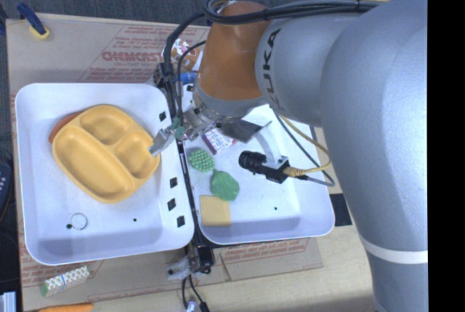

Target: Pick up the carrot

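A grey arm [349,85] with an orange band is reaching in from the right. Its gripper [161,140] is hanging over the divide between two white bins, just above the right edge of a yellow divided plate [102,150] lying in the left bin [36,230]. I cannot tell whether the gripper is apart or together. An orange piece, likely the carrot [59,126], is peeking out from under the plate's far-left edge. A knobbly green ball [200,159], a green leafy piece [225,186] and a yellow block [215,211] are sitting in the right bin [290,223].

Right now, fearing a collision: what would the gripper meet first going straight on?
Likely the yellow divided plate, at its right rim; the gripper may sit just above it.
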Motion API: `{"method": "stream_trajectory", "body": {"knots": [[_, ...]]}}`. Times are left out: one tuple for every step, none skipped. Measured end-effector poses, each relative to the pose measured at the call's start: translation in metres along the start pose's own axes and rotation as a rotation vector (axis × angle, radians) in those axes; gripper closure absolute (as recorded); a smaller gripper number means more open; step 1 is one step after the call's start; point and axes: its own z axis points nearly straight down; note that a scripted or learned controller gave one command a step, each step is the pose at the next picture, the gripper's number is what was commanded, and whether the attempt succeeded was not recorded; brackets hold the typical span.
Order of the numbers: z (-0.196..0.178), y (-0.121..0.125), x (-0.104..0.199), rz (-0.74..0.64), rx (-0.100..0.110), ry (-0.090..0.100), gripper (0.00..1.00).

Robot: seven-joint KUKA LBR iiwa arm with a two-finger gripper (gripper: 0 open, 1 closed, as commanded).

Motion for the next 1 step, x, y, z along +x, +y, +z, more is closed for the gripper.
{"method": "stream_trajectory", "body": {"knots": [[0.0, -0.0029, 0.0151, -0.153, 0.0, 0.0, 0.0]]}}
